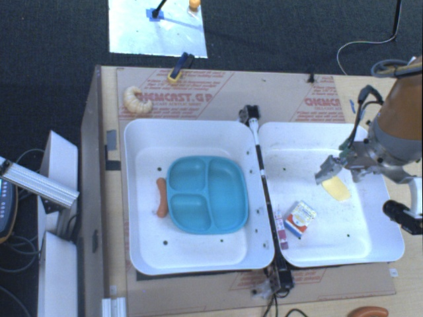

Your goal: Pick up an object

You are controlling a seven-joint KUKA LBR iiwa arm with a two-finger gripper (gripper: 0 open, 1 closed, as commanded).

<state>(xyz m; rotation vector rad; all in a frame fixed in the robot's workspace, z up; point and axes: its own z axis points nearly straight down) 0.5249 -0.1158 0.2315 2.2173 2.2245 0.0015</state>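
Note:
In the right bin (370,243) a flat yellow piece (336,189) lies near the middle. A small red-and-white packet (299,218) lies to its front left. My gripper (338,170) hangs just over the far edge of the yellow piece, with the orange-banded arm behind it at the right. Nothing can be seen held in it. The left bin (142,177) bears a blue divided plate (207,194) with an orange sausage (161,197) lying to its left.
A narrow divider (262,177) runs between the bins, with a small pink strip (281,228) at its front end. A cream ridged lump (137,100) and a yellow-and-blue tool (179,69) lie on the board behind the left bin.

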